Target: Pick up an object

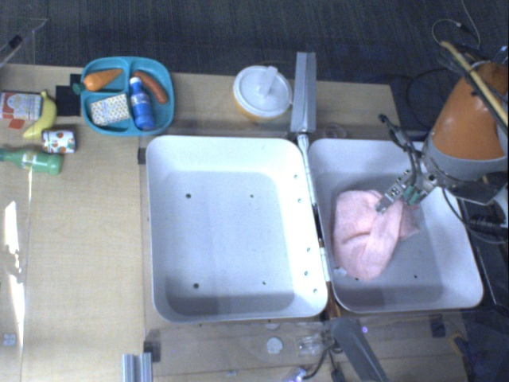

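On the wooden desk (79,277) with its two white bins, my jaws (402,193) hang low in the right bin (453,281), closed on the upper edge of the pink cloth (364,233) bunched just below-left, lifting not yet done.

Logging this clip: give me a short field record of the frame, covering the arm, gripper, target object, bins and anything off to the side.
arm: reaches in from the right, orange band above the wrist
gripper: over the right bin, at the upper right edge of the cloth
target: pink cloth, crumpled, lying in the right bin
grasp: unclear; contact with the cloth cannot be confirmed
left bin: white, shallow, beside the right bin
bench, far side: blue divided tray with toy food; white lidded cup
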